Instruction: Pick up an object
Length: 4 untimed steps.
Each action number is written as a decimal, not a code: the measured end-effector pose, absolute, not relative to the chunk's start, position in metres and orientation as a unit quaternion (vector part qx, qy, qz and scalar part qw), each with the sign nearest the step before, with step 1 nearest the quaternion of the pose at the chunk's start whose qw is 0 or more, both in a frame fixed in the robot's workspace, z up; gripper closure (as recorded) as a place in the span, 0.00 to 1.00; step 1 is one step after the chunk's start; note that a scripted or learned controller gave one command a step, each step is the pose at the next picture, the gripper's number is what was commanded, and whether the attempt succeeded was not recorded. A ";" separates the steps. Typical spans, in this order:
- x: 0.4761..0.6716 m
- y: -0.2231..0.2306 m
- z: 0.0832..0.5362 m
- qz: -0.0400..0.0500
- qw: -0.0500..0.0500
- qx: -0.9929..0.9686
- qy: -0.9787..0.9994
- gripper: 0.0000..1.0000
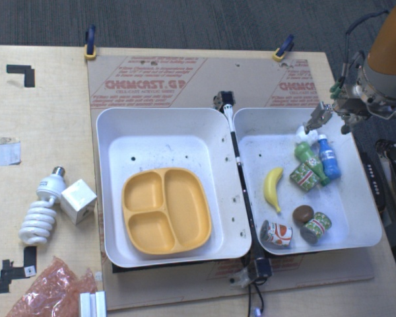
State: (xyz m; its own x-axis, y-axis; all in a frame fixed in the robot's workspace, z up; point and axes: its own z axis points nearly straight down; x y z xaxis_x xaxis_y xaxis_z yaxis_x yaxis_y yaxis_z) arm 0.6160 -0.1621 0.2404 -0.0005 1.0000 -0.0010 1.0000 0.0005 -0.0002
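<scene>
1. The gripper (319, 119) hangs over the far right corner of the right bin (251, 170); whether its jaws are apart or closed cannot be told.
2. A blue bottle (328, 158) and green bottle (309, 158) lie just below it.
3. A banana (274, 188) lies mid-bin.
4. The left bin (112, 144) holds a yellow tray (165, 210).
</scene>
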 end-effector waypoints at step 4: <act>0.599 -0.153 0.126 0.000 0.001 0.708 0.707 0.00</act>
State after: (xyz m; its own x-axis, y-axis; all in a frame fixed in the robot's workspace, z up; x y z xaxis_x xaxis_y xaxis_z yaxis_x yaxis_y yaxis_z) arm 0.5991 -0.1534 0.1257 0.0013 1.0000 -0.0010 1.0000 -0.0013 0.0006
